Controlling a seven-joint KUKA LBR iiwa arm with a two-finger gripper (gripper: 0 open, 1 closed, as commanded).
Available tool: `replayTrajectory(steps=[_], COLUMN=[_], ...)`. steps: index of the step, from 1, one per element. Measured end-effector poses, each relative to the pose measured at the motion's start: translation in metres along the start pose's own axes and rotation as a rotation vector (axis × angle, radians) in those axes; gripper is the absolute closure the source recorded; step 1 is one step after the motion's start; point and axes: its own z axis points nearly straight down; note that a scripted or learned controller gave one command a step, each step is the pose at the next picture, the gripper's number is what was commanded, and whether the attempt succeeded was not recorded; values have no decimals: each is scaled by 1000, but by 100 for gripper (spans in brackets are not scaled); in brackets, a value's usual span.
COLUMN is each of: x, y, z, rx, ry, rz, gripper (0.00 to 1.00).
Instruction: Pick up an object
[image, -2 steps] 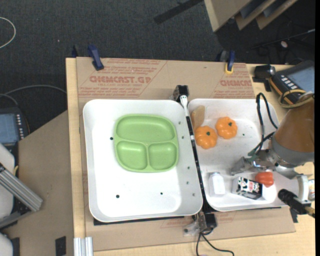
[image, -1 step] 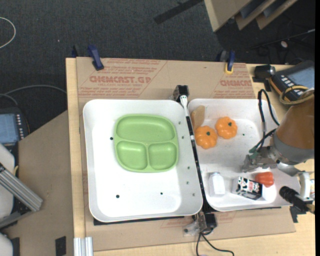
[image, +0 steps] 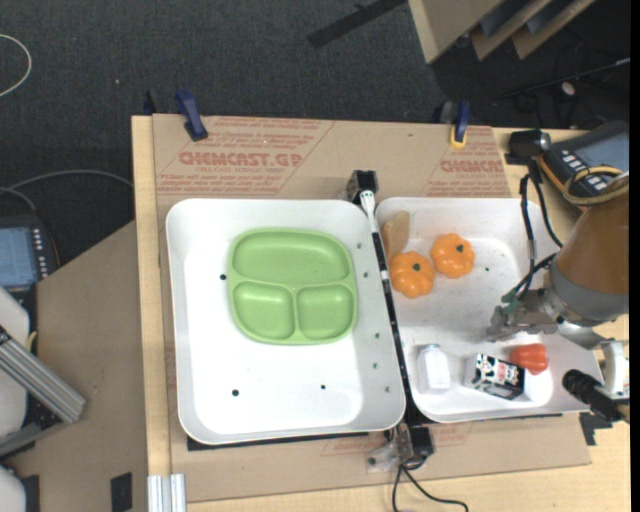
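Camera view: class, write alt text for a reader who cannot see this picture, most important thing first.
A grey robot arm's gripper hangs over the right bin, above a red object, a black-and-white carton and a white block. Two orange pumpkins sit further back. The left bin holds a green divided plate.

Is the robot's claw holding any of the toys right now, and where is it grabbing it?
It cannot be told. The grey two-finger gripper hangs over the right white bin, near the small red-and-orange toy, with nothing visible between its tips.
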Motion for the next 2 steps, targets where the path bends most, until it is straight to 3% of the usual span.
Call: replayTrajectory(steps=[2], x=[0], y=[1], z=[-20], rx=[-5], ry=[-3], rz=[1], gripper=[100])
